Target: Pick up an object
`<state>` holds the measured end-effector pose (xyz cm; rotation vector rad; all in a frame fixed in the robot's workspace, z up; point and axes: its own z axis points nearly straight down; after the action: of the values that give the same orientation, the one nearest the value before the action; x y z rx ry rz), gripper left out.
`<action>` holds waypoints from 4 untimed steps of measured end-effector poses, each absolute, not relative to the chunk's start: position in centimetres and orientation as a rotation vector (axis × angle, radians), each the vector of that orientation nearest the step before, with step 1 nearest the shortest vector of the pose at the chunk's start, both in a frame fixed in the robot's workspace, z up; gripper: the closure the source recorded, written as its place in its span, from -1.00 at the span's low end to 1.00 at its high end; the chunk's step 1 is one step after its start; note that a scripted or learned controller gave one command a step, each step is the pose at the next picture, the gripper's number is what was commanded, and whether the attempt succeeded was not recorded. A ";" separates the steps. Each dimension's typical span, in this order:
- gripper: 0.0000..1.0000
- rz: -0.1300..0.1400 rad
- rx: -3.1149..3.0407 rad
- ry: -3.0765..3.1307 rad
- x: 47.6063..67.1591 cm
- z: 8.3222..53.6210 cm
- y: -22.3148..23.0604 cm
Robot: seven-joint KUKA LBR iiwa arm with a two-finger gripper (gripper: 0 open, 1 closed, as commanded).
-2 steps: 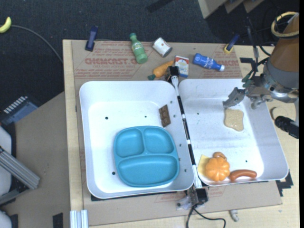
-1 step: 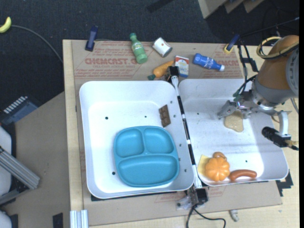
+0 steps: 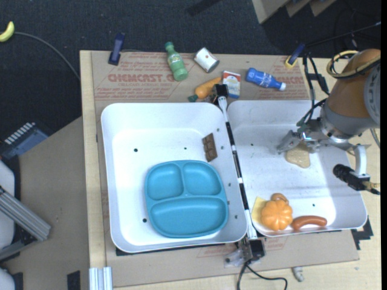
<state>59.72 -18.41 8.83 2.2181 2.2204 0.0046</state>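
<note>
**Gripper low in the right bin, over a pale tan piece**

Camera view: the arm (image 3: 354,98), grey with an orange band, reaches in from the right, and its gripper (image 3: 299,141) sits low in the right bin (image 3: 266,116). The fingers (image 3: 287,142) look spread apart, one metal tip pointing out to the left. Just below them lies a pale tan piece (image 3: 299,157), touching or nearly touching the tips; whether it is clasped between them cannot be told.

Further down from the fingers, at the bin's near edge, sit an orange pumpkin (image 3: 277,214) on a yellow slice (image 3: 259,212), and beside them a sausage (image 3: 309,223). Well to the left of the fingers, the left bin (image 3: 121,138) holds a blue divided plate (image 3: 185,197) and a small brown block (image 3: 209,147) near the dividing wall.

Beyond the fingers, on the cardboard (image 3: 145,76) behind the bins, lie a green bottle (image 3: 176,62), a blue bottle (image 3: 265,79) and a small carton (image 3: 230,83).
</note>
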 end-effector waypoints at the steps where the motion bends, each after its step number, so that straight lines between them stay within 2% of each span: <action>1: 1.00 0.007 2.214 2.215 59.8 10.0 -18.5; 2: 1.00 0.000 2.223 2.221 56.3 12.8 -17.6; 3: 1.00 0.005 2.218 2.219 59.0 8.8 -19.8; 4: 1.00 0.002 2.220 2.221 54.4 16.9 -17.5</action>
<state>54.43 -17.50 16.86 2.2200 2.2205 0.0020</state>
